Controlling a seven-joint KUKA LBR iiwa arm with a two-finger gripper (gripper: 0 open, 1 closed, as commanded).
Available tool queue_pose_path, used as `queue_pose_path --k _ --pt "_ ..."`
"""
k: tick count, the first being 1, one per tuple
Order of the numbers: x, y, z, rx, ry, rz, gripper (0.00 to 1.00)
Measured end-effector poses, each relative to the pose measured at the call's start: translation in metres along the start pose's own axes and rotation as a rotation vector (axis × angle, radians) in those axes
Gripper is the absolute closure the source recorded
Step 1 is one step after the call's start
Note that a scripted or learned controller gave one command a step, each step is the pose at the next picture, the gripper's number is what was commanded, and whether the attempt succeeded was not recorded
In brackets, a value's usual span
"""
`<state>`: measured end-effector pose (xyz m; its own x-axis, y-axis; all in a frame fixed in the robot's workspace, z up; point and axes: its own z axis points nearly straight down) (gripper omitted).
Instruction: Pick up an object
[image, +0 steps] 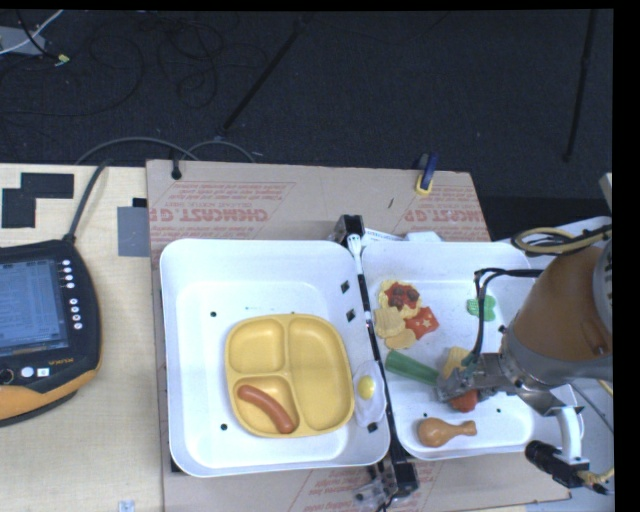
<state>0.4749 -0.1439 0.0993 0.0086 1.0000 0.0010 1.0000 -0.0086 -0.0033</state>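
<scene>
My gripper (459, 384) is low in the right bin (505, 285), at the end of the arm with its orange band (560, 310). It sits right over a small red round piece (464, 402), with a yellow piece (455, 357) just behind it. A green cucumber-like stick (410, 367) lies to its left. A brown drumstick (445, 431) lies in front of it near the bin's front wall. A heap of red and yellow toy food (402, 310) lies at the back left of this bin.
The left bin (200, 300) holds a yellow divided plate (320, 365) with a sausage (265, 407) in its front-left compartment. A small yellow item (366, 386) sits by the divider between the bins. A green bit (484, 307) lies behind the arm. A teach pendant (40, 320) lies far left.
</scene>
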Motion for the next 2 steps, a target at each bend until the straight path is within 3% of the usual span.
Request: queue_pose_path --k 1,2 --pt "0.035 0.001 0.011 -0.003 -0.003 -0.008 1.00" --pt "0.122 0.008 -0.094 -0.009 0.002 -0.018 1.00"
